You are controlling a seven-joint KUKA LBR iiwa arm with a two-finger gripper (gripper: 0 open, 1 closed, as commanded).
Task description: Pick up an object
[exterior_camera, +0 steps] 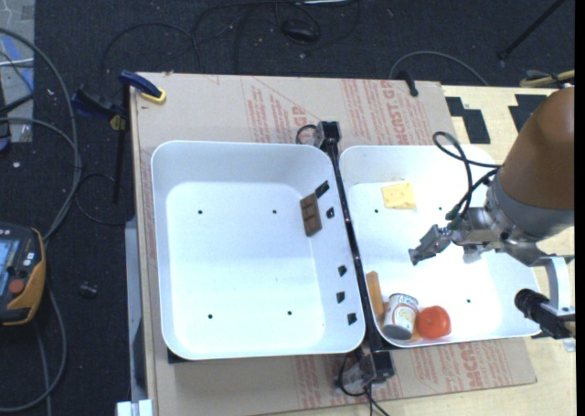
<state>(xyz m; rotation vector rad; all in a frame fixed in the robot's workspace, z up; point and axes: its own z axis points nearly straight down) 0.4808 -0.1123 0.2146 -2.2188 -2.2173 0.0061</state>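
Note:
My gripper (422,252) hangs over the middle of the right bin (366,160), its dark fingers pointing left, with nothing seen between them. A yellow cheese-like slab (398,196) lies toward the bin's far side, up and left of the gripper. Along the near edge sit a small can (399,314), a red tomato (434,322) and an orange carrot-like stick (374,293), all below the gripper. In the left bin (174,250) a brown chocolate bar (312,215) leans against the right wall.
The two bins stand on a cardboard sheet (274,99) on the bench. A black divider (345,222) with clips runs between the bins. Cables (452,154) loop from the arm over the right bin's far corner. A blue-yellow clamp (142,87) grips the board's far left corner.

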